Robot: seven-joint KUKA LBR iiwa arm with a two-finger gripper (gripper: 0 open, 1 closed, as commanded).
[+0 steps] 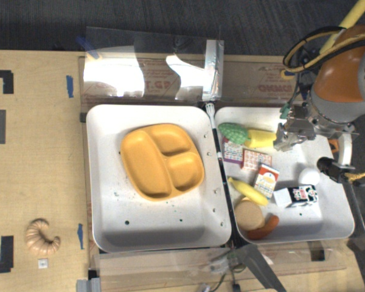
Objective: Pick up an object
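Observation:
The right bin (pixel 328 221) holds several small toy items: a corn cob with green husk (pixel 246 134), two printed cards (pixel 246 157), a small carton (pixel 267 180), a banana (pixel 247 191), a round brown bun (pixel 249 214) beside a red sausage (pixel 269 224), and a white and black box (pixel 296 195). My gripper (pixel 290 135) hangs over the bin's far part, just right of the corn cob's yellow end. The wrist body hides its fingertips, and I see nothing between them.
The left bin (pixel 103 181) bears a yellow divided plate (pixel 162 159). A croissant-like toy (pixel 42 236) lies on the bench at the lower left. Clear plastic sheeting and a cardboard wall (pixel 152 78) stand behind the bins. Cables (pixel 316 41) loop above the wrist.

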